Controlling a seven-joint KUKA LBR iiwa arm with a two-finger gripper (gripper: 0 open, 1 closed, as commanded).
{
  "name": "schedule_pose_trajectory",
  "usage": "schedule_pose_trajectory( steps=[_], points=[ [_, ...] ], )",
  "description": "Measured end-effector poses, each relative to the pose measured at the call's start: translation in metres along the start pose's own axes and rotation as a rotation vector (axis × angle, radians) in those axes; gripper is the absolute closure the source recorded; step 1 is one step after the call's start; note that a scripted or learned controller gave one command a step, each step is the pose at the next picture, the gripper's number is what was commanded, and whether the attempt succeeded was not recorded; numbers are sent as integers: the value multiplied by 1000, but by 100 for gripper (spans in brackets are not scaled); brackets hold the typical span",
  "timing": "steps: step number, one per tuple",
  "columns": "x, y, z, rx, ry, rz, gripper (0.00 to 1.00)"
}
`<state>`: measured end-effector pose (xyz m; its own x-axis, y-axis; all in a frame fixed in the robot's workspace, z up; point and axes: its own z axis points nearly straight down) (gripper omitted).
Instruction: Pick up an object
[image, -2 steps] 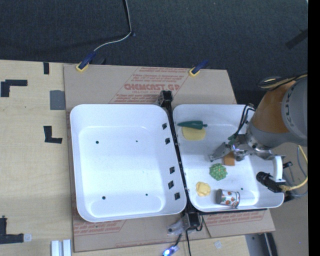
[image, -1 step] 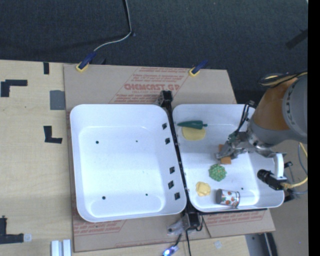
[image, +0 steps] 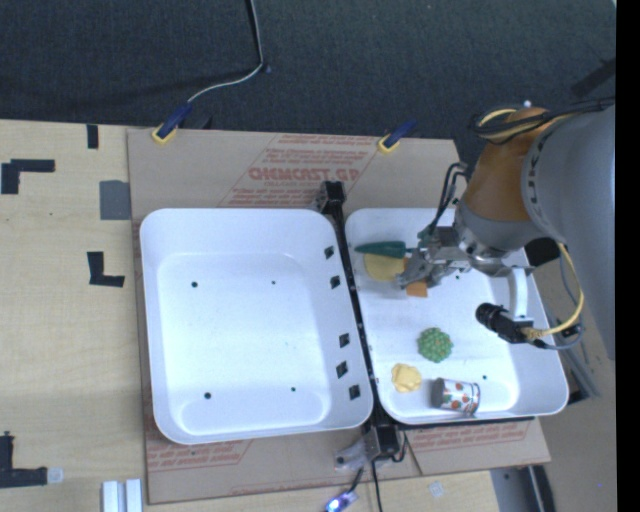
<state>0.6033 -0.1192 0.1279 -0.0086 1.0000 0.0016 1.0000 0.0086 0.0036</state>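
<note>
The right bin (image: 487, 352) holds several small objects. A yellow piece (image: 380, 266) lies at its far left with a dark green item (image: 378, 247) just behind it. My gripper (image: 418, 274) is low in the bin, right beside the yellow piece. A small orange piece (image: 416, 291) sits directly under the gripper's tip; whether it is held is unclear. Nearer the front lie a bumpy green ball (image: 434, 345), a small yellow lump (image: 405, 377) and a red-and-white can (image: 456, 396) on its side.
The left bin (image: 240, 320) stands beside the right one, with a black-clipped divider edge (image: 345, 300) between them. The arm's grey body and orange band (image: 500, 185) hang over the right bin's far right side. A black cable fitting (image: 500, 322) juts over the bin's right part.
</note>
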Motion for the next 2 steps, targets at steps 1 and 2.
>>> schedule_pose_trajectory(
  steps=[1,2],
  points=[
    [26,8,46,7,-2,5,100],
    [115,67,-64,-11,2,-3,100]
  ],
)
